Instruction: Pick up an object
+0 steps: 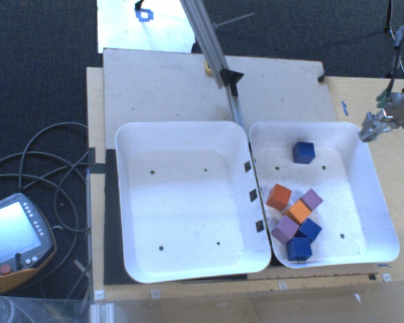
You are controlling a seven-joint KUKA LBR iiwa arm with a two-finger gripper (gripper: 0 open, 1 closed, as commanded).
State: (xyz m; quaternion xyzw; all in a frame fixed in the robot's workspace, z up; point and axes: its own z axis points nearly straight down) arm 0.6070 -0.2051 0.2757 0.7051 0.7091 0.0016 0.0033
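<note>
Several small blocks lie in the right bin. A dark blue block sits alone toward the bin's back. Nearer the front is a cluster: an orange block, a second orange block, a purple block, another purple block, and blue blocks at the front. My gripper hangs at the right edge of the view, just above the right bin's far right rim and apart from all the blocks. Nothing shows between its tips.
The left bin stands beside the right one, joined by dark clips along the shared rim. A metal pole slants over the bench's back. A teach pendant and cables lie on the floor at the left.
</note>
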